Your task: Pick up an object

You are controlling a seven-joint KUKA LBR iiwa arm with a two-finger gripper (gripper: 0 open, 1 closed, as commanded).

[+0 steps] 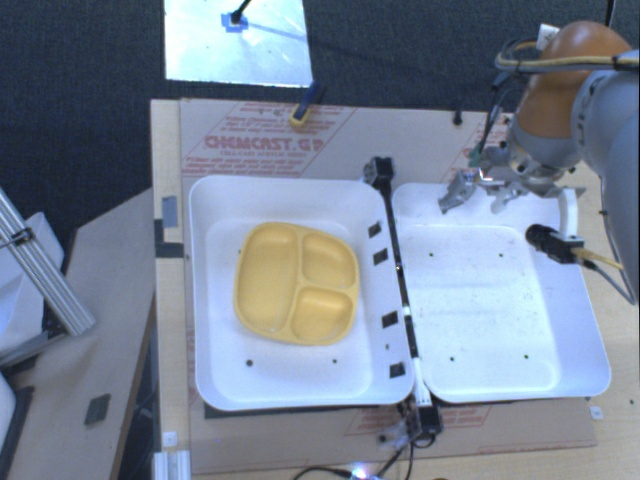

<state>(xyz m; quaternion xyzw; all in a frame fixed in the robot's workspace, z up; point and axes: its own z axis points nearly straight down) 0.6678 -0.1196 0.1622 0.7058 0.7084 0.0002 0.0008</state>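
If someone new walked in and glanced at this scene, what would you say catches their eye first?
The yellow divided tray stands out most, lying flat in the middle of the left bin. Next comes the arm's orange band at the upper right, with the gripper poised above the far edge of the right bin. A shiny silver sheet lies on the dark floor behind the bench.

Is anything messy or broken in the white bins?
Nothing looks broken or spilled. The yellow tray lies flat in the left bin, turned a little crooked to its walls. The gripper hangs over the right bin.
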